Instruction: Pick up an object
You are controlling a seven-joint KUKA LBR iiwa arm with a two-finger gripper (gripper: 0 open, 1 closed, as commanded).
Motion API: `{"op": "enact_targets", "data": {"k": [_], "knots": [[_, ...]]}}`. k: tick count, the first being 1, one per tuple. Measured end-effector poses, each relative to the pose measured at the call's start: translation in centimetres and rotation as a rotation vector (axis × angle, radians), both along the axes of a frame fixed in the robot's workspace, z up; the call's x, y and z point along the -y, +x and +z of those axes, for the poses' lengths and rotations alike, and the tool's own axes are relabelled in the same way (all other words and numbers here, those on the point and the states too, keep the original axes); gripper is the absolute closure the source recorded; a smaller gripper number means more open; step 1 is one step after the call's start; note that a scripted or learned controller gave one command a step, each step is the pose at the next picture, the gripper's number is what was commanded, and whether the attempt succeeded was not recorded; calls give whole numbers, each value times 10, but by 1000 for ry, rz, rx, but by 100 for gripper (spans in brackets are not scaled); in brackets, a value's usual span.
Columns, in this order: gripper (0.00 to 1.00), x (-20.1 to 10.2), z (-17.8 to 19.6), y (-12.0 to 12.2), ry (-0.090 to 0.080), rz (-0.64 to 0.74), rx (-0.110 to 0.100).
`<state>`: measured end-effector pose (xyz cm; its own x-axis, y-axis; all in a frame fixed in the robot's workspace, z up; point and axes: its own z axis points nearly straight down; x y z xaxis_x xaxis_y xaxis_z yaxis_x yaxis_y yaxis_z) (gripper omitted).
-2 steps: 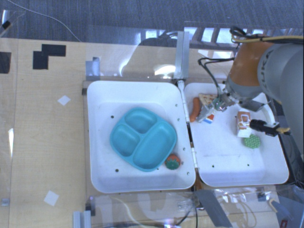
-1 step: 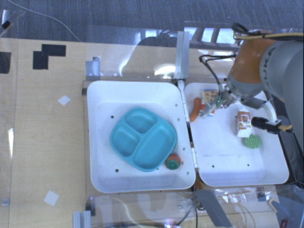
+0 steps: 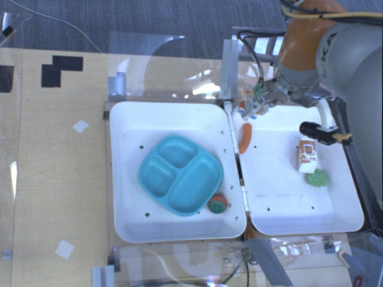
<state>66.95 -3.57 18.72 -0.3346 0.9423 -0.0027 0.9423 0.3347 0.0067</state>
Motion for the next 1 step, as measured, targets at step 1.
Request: {"op": "enact_targets", "data": {"k": [1], "knots": [[100,-1,12,2,-1,7,5]]}}
